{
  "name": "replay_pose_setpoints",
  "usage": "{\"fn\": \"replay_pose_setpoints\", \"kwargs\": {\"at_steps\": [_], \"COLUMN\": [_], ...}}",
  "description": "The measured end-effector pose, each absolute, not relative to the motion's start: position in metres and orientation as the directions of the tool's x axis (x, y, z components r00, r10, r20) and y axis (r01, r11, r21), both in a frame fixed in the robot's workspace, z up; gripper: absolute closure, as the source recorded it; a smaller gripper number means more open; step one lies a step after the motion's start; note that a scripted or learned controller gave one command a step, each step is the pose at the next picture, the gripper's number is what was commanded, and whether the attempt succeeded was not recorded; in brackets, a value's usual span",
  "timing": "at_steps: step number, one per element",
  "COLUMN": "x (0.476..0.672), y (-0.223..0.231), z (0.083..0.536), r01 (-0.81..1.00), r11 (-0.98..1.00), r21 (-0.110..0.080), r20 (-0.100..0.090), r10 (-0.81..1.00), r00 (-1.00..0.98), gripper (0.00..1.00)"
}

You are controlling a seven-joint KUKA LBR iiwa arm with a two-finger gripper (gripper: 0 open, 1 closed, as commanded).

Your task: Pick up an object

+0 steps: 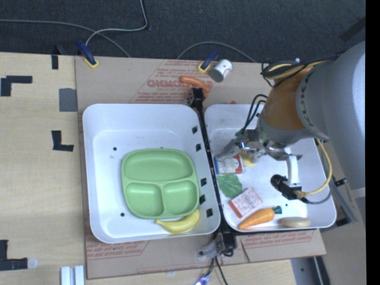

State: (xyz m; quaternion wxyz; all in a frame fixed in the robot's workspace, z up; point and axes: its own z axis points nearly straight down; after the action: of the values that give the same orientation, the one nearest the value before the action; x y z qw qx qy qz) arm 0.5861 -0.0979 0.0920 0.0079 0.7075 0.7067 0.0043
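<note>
Because the small pickable things crowd the right-hand shallow white bin (323, 218), the grey arm's gripper (233, 153) hangs low over its left side, near a small printed packet (228, 166). Gripper state: cannot tell. Green leaf-shaped piece (229, 186) and orange carrot (258, 218) lie just beyond, loose.

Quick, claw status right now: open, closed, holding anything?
Claw: low in the right bin, over the packets; open or closed cannot be told, nothing visibly held.

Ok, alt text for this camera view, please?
A grey arm reaches into the right bin, its gripper low over small packets beside a toy carrot. The left bin holds a green divided plate and a banana.
</note>
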Motion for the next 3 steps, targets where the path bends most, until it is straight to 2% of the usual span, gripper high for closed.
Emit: {"fn": "replay_pose_setpoints", "kwargs": {"at_steps": [1, 2, 3], "x": [0.631, 0.557, 0.611], "y": [-0.106, -0.103, -0.113], "z": [0.088, 0.086, 0.086], "r01": [1.0, 1.0, 1.0], "r11": [0.003, -0.001, 0.002], "r21": [0.011, 0.001, 0.006], "r20": [-0.003, -0.002, -0.002], "r10": [1.0, 1.0, 1.0], "r00": [-0.003, 0.001, -0.002], "gripper": [0.0, 0.0, 0.0]}}
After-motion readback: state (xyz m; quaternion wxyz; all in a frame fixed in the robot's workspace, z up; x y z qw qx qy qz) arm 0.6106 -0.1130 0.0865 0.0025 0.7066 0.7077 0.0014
